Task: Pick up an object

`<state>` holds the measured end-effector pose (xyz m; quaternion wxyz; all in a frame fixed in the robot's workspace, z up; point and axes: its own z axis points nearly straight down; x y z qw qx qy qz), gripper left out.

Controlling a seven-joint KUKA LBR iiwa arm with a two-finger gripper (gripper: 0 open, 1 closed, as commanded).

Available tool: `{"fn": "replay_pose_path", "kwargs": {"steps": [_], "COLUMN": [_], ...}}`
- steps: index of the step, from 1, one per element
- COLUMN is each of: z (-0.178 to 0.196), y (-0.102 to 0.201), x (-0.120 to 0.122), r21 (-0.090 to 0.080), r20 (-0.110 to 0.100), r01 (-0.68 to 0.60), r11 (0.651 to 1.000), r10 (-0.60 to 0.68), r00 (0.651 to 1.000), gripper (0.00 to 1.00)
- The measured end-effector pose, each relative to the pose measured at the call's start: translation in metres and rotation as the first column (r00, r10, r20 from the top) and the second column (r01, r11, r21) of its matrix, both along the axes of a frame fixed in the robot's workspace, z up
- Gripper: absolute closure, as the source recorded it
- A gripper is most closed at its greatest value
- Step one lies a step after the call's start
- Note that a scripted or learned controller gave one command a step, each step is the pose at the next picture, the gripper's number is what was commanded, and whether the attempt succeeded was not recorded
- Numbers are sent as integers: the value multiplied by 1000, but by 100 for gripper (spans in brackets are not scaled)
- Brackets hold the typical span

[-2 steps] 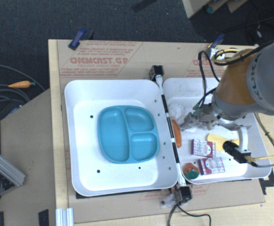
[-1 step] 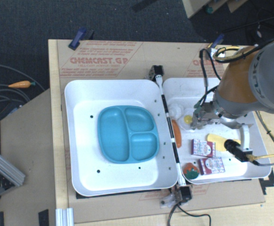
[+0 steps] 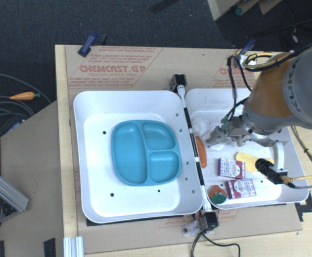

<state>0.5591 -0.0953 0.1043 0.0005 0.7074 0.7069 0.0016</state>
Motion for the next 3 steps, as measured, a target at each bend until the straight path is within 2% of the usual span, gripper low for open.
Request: {"fn": "replay_pose_path", "kwargs": {"steps": [1, 2, 3], "z": [-20, -8, -8], "y": [0, 0, 0], "x": [49, 51, 51], "r21": [-1, -3, -3], "r20": [-3, 3, 2], "r01": [-1, -2, -2], "r11": [1000, 1000, 1000], "r10": [1, 2, 2], "r00": [1000, 1000, 1000], "gripper": [0, 100, 0]}}
